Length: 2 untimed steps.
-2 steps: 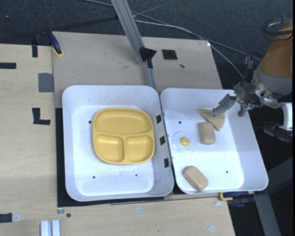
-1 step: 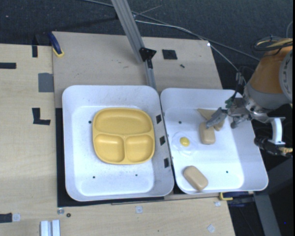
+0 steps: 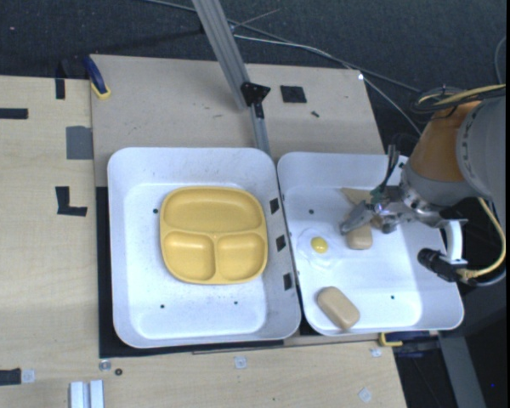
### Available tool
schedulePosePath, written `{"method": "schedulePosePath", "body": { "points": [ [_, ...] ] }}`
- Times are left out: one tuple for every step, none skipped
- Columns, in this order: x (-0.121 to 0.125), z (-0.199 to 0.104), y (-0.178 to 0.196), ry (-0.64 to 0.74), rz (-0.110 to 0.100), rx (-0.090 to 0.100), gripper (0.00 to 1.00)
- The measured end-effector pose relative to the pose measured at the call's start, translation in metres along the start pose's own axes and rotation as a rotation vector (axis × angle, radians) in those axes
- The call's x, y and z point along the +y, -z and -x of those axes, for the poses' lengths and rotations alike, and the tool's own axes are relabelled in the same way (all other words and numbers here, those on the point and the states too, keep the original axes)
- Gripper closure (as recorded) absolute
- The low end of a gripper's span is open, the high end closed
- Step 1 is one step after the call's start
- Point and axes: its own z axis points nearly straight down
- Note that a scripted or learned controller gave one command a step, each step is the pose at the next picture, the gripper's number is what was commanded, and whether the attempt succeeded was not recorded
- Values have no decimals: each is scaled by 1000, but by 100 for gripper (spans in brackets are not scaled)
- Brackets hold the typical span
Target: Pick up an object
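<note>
My gripper [image 3: 367, 223] hangs over the middle of the right bin [image 3: 433, 308], reaching in from the right, and its fingers look open. A small tan lump [image 3: 359, 240] lies directly under and just in front of the fingertips; I see nothing lifted between them. A fried-egg toy [image 3: 320, 246], white with a yellow yolk, lies a little to its left. A tan bread roll [image 3: 337, 307] rests near the bin's front edge. A flat tan piece [image 3: 354, 195] peeks out behind the gripper.
The left bin [image 3: 136, 313] holds a yellow divided plate [image 3: 213, 233]. A grey pole [image 3: 229, 49] slants down to the gap between the bins at the back. Cables trail off the arm on the right.
</note>
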Motion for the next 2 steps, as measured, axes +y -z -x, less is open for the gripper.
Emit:
{"method": "schedulePosePath", "body": {
  "points": [
    [1,0,-2,-1,5,-2,0],
    [2,1,9,-1,10,-5,100]
  ]
}}
